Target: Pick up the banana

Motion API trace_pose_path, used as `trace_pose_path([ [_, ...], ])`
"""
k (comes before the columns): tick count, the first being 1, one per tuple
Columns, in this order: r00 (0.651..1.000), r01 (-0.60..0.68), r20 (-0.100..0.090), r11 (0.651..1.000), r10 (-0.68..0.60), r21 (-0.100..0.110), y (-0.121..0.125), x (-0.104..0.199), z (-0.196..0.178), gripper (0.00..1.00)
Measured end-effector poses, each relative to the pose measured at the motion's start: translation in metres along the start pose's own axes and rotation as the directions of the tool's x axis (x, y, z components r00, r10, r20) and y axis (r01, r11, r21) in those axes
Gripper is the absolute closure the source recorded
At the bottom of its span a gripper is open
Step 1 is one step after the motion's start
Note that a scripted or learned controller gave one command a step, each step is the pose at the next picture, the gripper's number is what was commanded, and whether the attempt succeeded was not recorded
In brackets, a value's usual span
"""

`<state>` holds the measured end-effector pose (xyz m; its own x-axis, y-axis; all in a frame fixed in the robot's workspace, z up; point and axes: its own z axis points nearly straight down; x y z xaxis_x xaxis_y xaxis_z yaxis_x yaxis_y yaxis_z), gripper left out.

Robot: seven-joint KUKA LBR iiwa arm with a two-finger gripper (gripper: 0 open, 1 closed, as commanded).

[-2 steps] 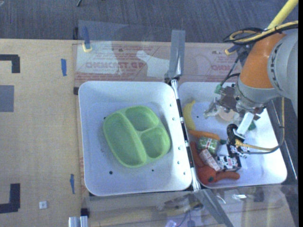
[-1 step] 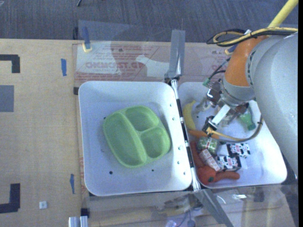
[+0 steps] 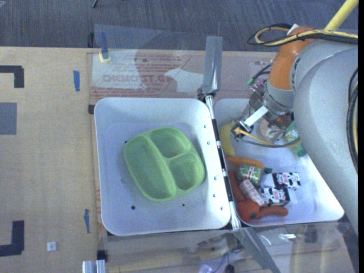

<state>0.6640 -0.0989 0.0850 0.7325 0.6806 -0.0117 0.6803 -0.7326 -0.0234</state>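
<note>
The banana (image 3: 227, 141) is a yellow fruit lying along the left wall of the right bin (image 3: 318, 193), near its middle. My gripper (image 3: 271, 128) hangs below the orange wrist band at the back of the right bin, to the right of the banana and a little behind it. It is low over the bin floor, and the wrist and arm cover much of it. Nothing of the banana shows at the gripper.
A green divided plate (image 3: 165, 162) lies in the left bin (image 3: 114, 118). In the front of the right bin lie an orange carrot (image 3: 245, 161), a small green-capped bottle (image 3: 252, 173), two cow-patterned cartons (image 3: 280, 187) and a red-orange vegetable (image 3: 260, 210). The grey arm covers the bin's right side.
</note>
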Motion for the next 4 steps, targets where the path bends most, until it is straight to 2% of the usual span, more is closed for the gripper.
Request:
trace_pose_path([
  [1, 0.935, -0.354, -0.014, 0.935, 0.354, -0.016, -0.061, 0.048, -0.096, 0.00],
  [2, 0.903, -0.430, -0.018, 0.903, 0.430, -0.015, -0.130, 0.110, -0.095, 0.00],
  [3, 0.878, -0.479, -0.018, 0.878, 0.479, -0.015, -0.147, 0.117, -0.180, 0.00],
  [4, 0.853, -0.521, -0.018, 0.853, 0.521, -0.015, -0.269, 0.144, -0.070, 0.00],
])
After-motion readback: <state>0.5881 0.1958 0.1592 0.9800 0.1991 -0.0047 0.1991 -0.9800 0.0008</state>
